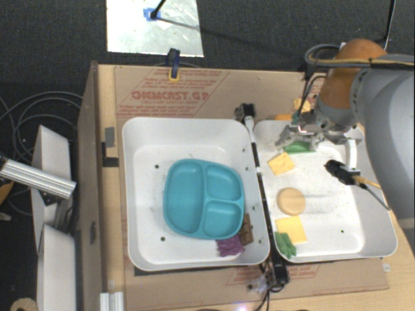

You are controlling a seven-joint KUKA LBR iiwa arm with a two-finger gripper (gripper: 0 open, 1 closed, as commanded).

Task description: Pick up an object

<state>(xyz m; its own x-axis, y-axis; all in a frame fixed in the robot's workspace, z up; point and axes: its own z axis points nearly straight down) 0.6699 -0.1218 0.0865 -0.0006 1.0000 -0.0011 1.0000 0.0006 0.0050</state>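
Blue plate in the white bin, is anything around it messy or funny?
A little. The blue plate lies at a slant in the left bin, and a purple scrap with a brown piece is squeezed between its near edge and the bin wall. Nothing looks spilled or broken.

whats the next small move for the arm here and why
Probably a short straight descent onto the green piece. The gripper sits at the far end of the right bin, just above that piece, with nothing seen between its fingers. The yellow wedge lies close beside it, so a sideways shift could catch the wrong item.
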